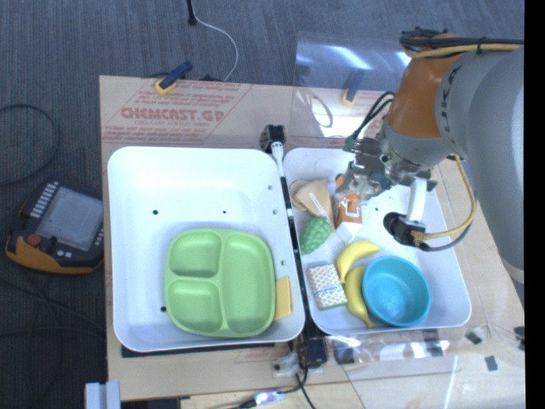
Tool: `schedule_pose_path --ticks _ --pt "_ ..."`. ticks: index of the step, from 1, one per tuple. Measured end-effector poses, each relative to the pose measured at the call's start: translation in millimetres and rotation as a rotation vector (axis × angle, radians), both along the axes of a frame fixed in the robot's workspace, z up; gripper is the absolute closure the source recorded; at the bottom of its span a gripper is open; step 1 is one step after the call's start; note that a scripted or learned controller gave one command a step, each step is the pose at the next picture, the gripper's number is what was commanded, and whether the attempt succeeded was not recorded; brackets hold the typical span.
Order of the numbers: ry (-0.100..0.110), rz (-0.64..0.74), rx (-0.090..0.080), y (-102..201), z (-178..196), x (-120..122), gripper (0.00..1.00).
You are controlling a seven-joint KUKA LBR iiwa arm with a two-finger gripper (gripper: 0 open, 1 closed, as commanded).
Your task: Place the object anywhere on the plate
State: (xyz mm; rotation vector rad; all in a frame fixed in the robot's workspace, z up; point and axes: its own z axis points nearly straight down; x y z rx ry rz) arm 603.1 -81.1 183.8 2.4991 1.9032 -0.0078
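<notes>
A green divided plate (220, 281) lies in the left bin (170, 177), toward its front. My gripper (352, 187) hangs low over the back of the right bin (443, 254), directly above a small orange and white packet (347, 213). Just left of it lie a tan wedge-shaped piece (310, 196) and a green bumpy item (315, 233). Whether the gripper touches the packet cannot be told.
A banana (354, 259), a blue bowl (395, 290) and a patterned square block (326, 285) crowd the right bin's front. A thin yellow piece (283, 296) sits against the plate's right edge. A handheld pendant (58, 228) lies off the bench at left.
</notes>
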Motion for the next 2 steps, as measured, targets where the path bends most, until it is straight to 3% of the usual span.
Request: schedule_pose_path --ticks 1,2 --pt "0.0 0.0 0.0 -0.1 0.1 0.0 0.0" --pt "0.0 -0.303 0.001 13.3 27.6 -58.3 0.0"
